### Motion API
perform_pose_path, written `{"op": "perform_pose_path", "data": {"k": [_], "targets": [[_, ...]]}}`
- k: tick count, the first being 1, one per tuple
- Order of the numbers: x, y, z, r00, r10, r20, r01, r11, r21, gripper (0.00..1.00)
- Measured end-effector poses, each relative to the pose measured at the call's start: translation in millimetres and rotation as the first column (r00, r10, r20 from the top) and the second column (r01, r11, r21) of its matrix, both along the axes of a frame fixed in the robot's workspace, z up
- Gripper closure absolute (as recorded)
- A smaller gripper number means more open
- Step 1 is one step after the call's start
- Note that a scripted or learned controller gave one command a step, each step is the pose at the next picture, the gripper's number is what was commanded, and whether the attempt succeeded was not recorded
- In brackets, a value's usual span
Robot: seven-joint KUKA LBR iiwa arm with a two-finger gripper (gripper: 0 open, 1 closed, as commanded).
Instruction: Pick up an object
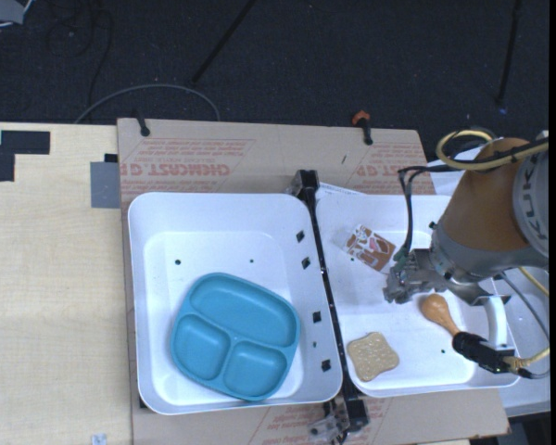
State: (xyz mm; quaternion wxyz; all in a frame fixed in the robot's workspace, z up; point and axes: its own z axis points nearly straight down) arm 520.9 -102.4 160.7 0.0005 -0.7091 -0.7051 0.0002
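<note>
In the right bin (417,378) lie a slice of toast (372,356) near the front edge, a brown-and-white packet (369,247) toward the back, and a tan wooden spoon-like piece (437,311) on the right. My gripper (398,286) hangs low over the middle of this bin, between the packet and the wooden piece, just left of the wooden piece. Nothing shows between its fingers. The grey arm with its orange band reaches in from the right above it.
The left bin (157,239) holds a blue divided plate (233,335). A black divider rail (320,286) runs between the two bins. Cardboard lies under the bins, and a pale wooden tabletop extends to the left.
</note>
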Motion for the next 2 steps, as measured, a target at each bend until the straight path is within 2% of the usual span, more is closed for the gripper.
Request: {"op": "perform_pose_path", "data": {"k": [1,2], "targets": [[4.7,-0.2,42.3,1.0,0.006,0.001,-0.006,1.0,0.0,1.0],[5.1,-1.3,69.5,1.0,0.006,0.001,-0.006,1.0,0.0,1.0]]}}
